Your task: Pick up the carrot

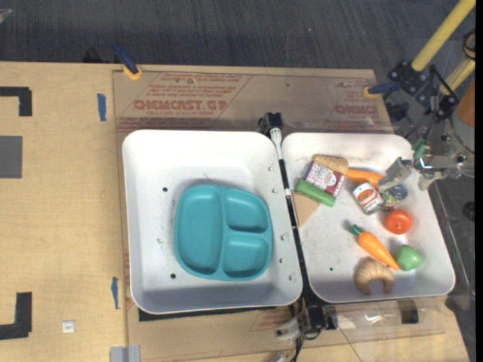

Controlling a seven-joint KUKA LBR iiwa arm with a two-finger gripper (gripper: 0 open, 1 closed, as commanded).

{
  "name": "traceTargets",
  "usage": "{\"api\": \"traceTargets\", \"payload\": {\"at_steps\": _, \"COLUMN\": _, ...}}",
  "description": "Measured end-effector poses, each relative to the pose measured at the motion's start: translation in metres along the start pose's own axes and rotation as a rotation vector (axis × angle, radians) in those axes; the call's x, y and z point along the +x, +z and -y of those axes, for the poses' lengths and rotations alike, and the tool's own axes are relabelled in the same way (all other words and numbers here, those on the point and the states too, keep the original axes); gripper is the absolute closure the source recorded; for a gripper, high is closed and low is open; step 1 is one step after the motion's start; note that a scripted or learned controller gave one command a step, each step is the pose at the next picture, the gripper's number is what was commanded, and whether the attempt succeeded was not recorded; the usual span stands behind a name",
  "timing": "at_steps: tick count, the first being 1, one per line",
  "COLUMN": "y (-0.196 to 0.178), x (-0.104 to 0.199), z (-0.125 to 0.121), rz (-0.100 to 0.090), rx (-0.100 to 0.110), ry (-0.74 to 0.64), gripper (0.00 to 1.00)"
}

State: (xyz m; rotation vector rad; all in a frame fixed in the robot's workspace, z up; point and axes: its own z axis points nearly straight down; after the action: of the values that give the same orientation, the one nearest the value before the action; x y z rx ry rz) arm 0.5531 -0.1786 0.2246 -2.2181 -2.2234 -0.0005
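Orange carrot (375, 249) is lying in the right bin (441, 277), below and a little left of the gripper (398, 170), its long axis slanting from green top down-right. Whether the jaws are wide, I cannot tell.

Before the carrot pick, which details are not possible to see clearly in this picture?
- End effector, camera view: too small and blurred to tell whether open or shut.
- Arm: cut off by the right edge.
- Small can: label too small to read.
- Carrot: its tip meets the green fruit; contact unclear.
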Motion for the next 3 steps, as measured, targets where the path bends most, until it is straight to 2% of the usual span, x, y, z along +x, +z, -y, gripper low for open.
{"api": "traceTargets", "payload": {"at_steps": 1, "y": 0.128, "x": 0.031, "z": 0.033, "rz": 0.0, "rx": -0.004, "ry": -0.066, "gripper": 0.0}}
{"api": "traceTargets", "payload": {"at_steps": 2, "y": 0.135, "x": 0.033, "z": 0.069, "rz": -0.001, "rx": -0.014, "ry": 0.234, "gripper": 0.0}}
{"api": "traceTargets", "payload": {"at_steps": 3, "y": 0.124, "x": 0.03, "z": 0.067, "rz": 0.005, "rx": -0.019, "ry": 0.238, "gripper": 1.0}}
